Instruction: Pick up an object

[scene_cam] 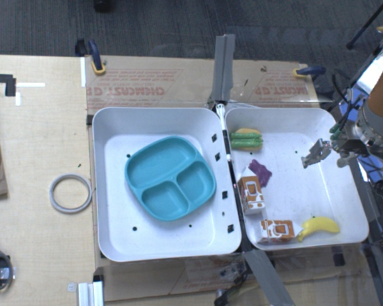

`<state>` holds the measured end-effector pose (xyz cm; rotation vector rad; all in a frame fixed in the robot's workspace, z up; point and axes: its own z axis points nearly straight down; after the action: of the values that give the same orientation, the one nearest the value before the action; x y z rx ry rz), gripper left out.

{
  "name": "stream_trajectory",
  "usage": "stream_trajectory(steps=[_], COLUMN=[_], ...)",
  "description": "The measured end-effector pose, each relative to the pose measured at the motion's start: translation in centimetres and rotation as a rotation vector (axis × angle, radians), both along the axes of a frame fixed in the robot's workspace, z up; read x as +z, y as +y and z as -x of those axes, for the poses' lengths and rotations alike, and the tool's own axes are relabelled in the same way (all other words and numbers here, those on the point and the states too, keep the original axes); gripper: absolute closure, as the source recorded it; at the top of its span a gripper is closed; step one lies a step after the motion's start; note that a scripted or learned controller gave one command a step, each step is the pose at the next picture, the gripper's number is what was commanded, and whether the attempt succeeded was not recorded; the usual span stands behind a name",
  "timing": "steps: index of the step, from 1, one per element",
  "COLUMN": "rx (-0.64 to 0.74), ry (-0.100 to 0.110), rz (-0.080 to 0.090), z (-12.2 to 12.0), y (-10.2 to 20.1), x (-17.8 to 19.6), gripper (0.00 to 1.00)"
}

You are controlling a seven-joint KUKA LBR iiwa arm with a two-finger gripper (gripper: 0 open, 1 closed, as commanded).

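You see two white bins side by side. Take the right bin (pixel 345 190) as your landmark. The left bin (pixel 108 190) touches its left wall and holds a big blue plate (pixel 171 177) with three dips.

The gripper (pixel 319 152) hangs over the right part of the right bin, above bare white floor. Its two fingers look a little spread, with nothing between them.

Inside the right bin, the biggest things are two small cartons. One carton (pixel 251 193) stands by the left wall, about halfway down. The other carton (pixel 277 231) lies on its side at the front edge. They look light and stiff, and could crush if you squeeze hard.

The banana (pixel 319 226) lies at the front wall, just right of the lying carton, and seems to touch it. It is yellow, curved and smooth, most likely a toy. You can guess that it is light, hard and a bit slippery. It is the thing nearest the gripper, so it looks like a good pick. Take it across its thick middle, not at the thin ends, where it could slip out.

A yellow and green toy (pixel 246 139) sits at the back left corner. The smallest thing is a purple scrap (pixel 260 171), just above the standing carton. It looks soft and floppy.
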<state>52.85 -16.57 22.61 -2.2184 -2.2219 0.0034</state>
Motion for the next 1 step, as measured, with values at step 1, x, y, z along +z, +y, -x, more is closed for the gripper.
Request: stream_trajectory(steps=[1], rx=[0.086], ry=[-0.008], rz=[0.004], z=[1.25], y=[5.80], x=[-11.68], gripper=[0.00])
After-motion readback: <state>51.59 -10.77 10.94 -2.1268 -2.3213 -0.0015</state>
